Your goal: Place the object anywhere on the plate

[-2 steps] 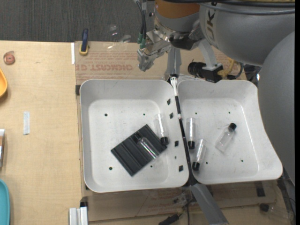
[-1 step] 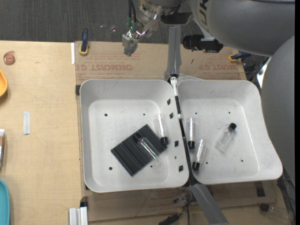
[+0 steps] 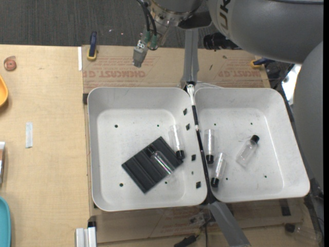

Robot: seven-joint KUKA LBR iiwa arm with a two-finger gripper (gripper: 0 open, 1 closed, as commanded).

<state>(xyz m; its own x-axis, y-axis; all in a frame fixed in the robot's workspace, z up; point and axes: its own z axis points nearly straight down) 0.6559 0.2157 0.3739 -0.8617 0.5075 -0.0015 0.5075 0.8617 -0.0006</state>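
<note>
A black ribbed plate lies at a slant in the left bin. One clear vial rests across the plate's right part. A second clear vial with a black cap lies just off the plate's upper right corner, along the bin's right wall. In the right bin lie three more capped vials: one near the divider, one below it, and one further right. The arm's wrist hangs high above the back edge of the bins, well clear of every vial.
A grey cable plug dangles from the wrist over the cardboard behind the left bin. The arm's big grey body fills the upper right. A wooden table lies to the left, and a blue-and-yellow clamp sits behind it.
</note>
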